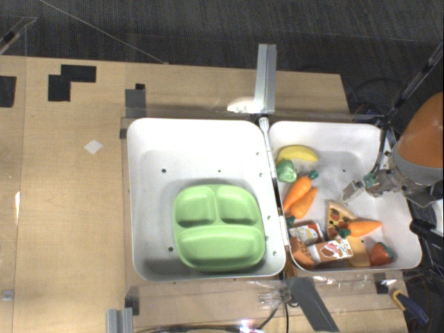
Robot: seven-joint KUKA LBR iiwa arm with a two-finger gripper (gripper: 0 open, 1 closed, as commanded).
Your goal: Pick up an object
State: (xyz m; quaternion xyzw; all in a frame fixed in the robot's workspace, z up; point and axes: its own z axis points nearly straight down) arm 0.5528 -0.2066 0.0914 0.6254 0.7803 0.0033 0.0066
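A pale wooden tabletop (62,207) carries two shallow white bins side by side. The left bin (149,158) holds a green divided plate (218,227), lying flat toward the near side, with two small compartments on its far half and one long one on its near half.

The right bin (347,141) holds a cluster of toy food along its left and near sides. A yellow banana (298,154) lies at the far left, with a small green piece (286,171) just beside it against the bin wall. Nearer sit two orange carrots (300,194) side by side, pointing toward the near left. Nearer still, a pizza slice (338,220) touches another carrot (363,227), which lies crosswise to its right. Along the near wall lie a small printed carton (331,250), a reddish can-like item (304,234), and a red strawberry (381,254) at the right end.

The arm (423,144) comes in from the right, its orange band over the bin's right rim. The claw (355,189) hangs over bare bin floor, right of the carrots and just far of the pizza slice. Nothing sits between its fingers, and how wide they stand I cannot tell.
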